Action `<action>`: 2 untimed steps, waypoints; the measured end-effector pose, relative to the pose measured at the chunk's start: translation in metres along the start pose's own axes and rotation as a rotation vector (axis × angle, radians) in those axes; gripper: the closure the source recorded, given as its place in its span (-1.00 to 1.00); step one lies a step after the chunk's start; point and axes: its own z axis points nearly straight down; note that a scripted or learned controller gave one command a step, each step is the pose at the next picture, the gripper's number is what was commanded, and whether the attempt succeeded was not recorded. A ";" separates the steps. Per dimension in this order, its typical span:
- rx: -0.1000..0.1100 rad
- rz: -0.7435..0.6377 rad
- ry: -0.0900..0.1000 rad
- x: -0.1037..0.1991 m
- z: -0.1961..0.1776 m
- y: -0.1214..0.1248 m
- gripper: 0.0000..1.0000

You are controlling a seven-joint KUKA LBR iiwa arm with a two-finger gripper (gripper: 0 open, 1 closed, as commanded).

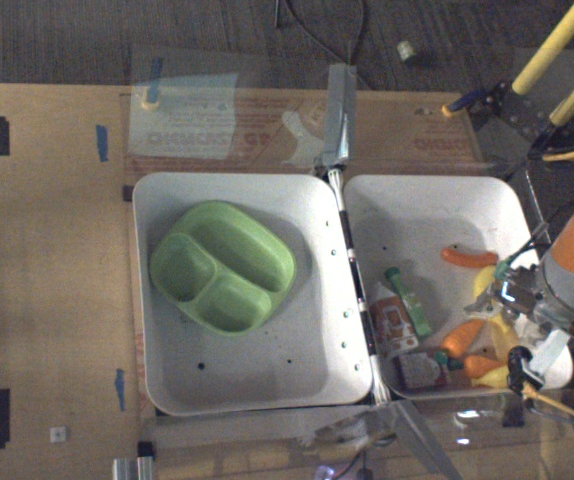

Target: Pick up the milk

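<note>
Gripper (515,320) half cut off at right bin (407,203) — grip unreadable, milk (393,324) apart.

This looks like a robotics lab or test workshop. A plywood bench (47,298) carries black tape corner marks near its left edge and blue tape strips. Two shallow white bins (167,368) sit clamped side by side in the middle. A taped-down printed sheet (182,118) lies near the bench's far edge, and beyond it a black cable (317,18) runs across grey carpet (117,18).
</note>
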 end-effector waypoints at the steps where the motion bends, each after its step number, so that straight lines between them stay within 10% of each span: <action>1: -0.003 0.002 0.000 -0.001 -0.010 0.001 1.00; 2: 0.003 -0.062 -0.001 0.020 -0.059 -0.012 1.00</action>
